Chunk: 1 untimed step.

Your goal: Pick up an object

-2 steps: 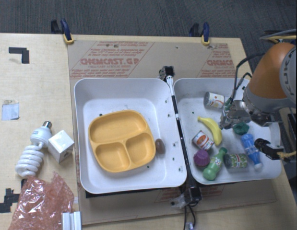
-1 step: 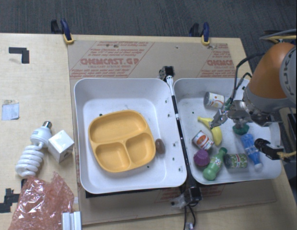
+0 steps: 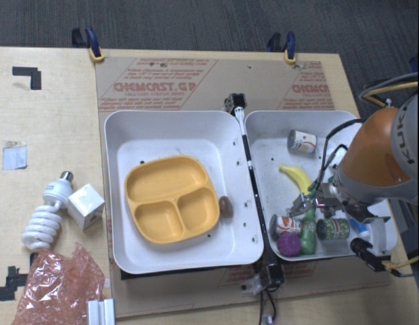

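The bench has a pale wooden top. A brown sheet of board printed with red lettering lies on it, held at the far edge by two clamps, one at each far corner. Two shallow white bins rest on the board side by side, touching along their inner walls: the left bin and the right bin. To the left of the board, directly on the wood, lie a spiral light bulb, a small white box just beside it, and a crumpled pinkish plastic bag near the front edge. Black tape marks sit toward the far left.
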Available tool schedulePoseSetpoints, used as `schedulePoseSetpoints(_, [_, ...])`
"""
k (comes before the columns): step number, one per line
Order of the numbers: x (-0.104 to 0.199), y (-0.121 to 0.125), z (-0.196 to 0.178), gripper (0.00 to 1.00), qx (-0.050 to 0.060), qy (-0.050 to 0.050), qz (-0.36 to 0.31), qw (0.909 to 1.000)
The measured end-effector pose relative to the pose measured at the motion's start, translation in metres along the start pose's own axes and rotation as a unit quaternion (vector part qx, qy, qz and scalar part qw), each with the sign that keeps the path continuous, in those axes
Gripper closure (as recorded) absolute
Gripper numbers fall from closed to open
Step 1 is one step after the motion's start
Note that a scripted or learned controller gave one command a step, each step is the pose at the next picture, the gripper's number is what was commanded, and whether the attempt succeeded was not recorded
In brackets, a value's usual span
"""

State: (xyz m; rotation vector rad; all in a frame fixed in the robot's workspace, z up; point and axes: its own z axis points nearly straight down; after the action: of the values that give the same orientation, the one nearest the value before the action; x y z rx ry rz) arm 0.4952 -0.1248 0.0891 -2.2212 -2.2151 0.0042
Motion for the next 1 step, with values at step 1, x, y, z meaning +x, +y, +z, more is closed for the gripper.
schedulePoseSetpoints(1, [-0.0011, 0.0004, -0.0067, 1.00, 0.001, 0.000, 0.001, 1.0000])
